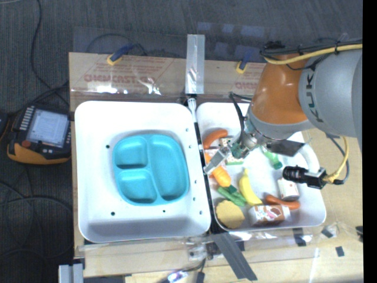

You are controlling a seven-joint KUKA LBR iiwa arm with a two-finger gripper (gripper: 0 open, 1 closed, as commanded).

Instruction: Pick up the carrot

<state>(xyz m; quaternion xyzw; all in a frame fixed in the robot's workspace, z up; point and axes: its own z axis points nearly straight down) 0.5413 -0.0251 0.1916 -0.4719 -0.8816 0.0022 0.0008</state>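
In the left bin (94,214), saw a blue tray (150,167), well apart from the job. Across the divider, in the right bin (312,211), found the carrot (219,174) lying near the left wall, just under the tool (227,153). Judged the tool lowered there to take it. Could not tell whether clenched or released; saw nothing between its tips. Crowded beside the carrot: green piece (230,194) touching below, banana (248,188) to the right, round yellow piece (230,213), packet (270,214). Farther right, white box (287,188). Little room for a clean grip, likely.
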